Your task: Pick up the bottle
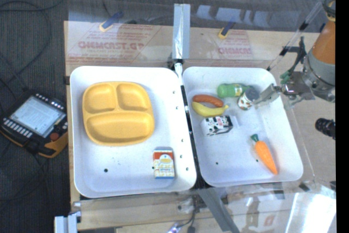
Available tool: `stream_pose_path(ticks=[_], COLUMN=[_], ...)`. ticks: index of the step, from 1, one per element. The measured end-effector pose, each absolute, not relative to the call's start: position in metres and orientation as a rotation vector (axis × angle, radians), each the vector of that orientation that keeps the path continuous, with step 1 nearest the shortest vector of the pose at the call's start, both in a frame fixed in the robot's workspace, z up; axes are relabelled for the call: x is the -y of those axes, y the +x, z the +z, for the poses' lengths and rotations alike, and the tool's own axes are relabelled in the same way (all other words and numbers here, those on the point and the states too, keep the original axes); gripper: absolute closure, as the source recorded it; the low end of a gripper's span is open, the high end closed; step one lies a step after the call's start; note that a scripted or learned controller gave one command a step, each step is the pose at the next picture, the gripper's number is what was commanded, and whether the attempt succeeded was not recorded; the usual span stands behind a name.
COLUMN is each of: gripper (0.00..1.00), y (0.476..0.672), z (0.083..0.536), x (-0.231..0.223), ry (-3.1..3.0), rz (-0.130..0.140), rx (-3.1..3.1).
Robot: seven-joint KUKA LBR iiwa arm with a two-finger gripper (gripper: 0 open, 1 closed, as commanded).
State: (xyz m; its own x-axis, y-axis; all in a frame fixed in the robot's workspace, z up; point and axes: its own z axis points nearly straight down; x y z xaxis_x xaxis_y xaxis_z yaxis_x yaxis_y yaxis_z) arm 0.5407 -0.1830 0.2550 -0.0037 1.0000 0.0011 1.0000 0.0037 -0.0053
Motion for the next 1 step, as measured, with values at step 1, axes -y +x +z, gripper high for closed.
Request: stream_pose_path(ticks=[1], gripper=[0.00], y=[0.5911], z=[0.1970], x=[0.1654], ry=[-2.113], rz=[0.006], rx=[2.321])
